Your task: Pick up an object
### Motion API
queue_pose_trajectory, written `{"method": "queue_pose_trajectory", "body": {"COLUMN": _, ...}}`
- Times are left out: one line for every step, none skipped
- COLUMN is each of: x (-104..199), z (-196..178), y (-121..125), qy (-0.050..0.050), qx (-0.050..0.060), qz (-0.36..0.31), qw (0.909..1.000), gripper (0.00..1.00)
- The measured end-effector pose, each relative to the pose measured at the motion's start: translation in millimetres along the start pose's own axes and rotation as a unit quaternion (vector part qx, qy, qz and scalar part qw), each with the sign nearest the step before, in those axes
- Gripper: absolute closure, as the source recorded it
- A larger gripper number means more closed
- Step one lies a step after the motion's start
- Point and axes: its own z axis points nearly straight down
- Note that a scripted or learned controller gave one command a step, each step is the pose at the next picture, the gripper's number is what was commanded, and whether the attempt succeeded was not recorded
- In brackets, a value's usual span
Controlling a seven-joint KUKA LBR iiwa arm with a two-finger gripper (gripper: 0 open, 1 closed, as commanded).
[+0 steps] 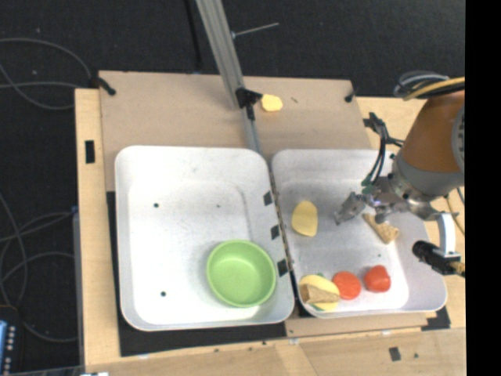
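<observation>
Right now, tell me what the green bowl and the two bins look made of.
Green bowl: likely plastic, with uniform lime colour, a smooth surface and a soft sheen on its rim. Left bin and right bin: probably moulded plastic, white and matte, with rounded corners and grey scuffing; painted metal can't be ruled out.

You're looking at a robotics lab test cell, not a home or kitchen. A plywood bench [180, 116] carries two white bins [156, 186] side by side on a dark floor [47, 22] with loose cables [31, 69] trailing across it. An aluminium rail [218, 37] rises behind, and the arm [430, 143] is industrial.
</observation>
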Motion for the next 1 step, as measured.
{"method": "queue_pose_trajectory", "body": {"x": -1.1, "z": 63.3, "y": -3.4, "qy": 0.0, "qx": 0.0, "qz": 0.0, "qw": 1.0, "gripper": 0.0}}
